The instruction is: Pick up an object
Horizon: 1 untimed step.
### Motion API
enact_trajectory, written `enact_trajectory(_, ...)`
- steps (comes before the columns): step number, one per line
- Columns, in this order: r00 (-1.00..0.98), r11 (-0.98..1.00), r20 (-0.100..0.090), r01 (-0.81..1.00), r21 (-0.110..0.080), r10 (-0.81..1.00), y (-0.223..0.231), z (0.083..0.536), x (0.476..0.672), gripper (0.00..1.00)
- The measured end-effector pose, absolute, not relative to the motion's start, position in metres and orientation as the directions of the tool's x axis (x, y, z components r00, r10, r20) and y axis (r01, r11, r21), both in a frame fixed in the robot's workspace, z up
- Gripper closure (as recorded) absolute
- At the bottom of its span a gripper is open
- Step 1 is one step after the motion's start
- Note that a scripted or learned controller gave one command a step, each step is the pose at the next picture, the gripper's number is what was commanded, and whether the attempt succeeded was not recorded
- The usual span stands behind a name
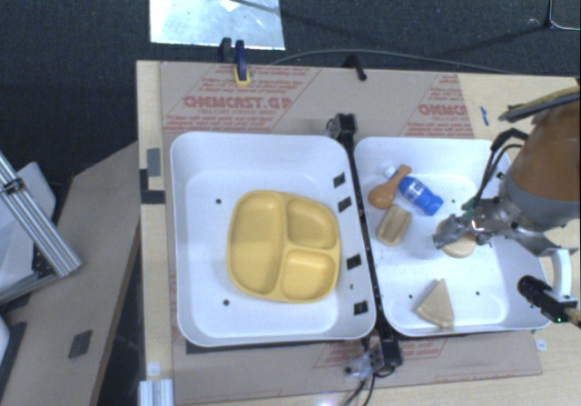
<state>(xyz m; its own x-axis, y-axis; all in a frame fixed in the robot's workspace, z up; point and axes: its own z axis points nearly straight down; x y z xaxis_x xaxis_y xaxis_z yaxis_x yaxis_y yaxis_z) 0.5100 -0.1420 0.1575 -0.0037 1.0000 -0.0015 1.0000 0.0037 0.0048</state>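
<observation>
Desk (272, 91) topped with printed cardboard, dark carpet around, 2 white bins. Gripper (457, 233) low in the right bin (481, 313), right on a pale round disc (461, 247) — can't tell if the fingers are open or gripping. Left of them: tan block (393, 226), wooden spoon (388, 188), blue bottle (419, 194). Below — beige wedge (437, 304). Far left, yellow 3-section plate (283, 244) in the left bin (209, 168).

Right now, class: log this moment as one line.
gripper over right bin | at tan disc | grasp unconfirmed | yellow tray in left bin
</observation>
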Motion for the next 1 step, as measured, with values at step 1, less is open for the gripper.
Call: enact_trajectory(1, -0.005, 0.006, -0.002, 1.0, 0.007, 1.0, -0.135, 0.2101, 0.5194, 1.0)
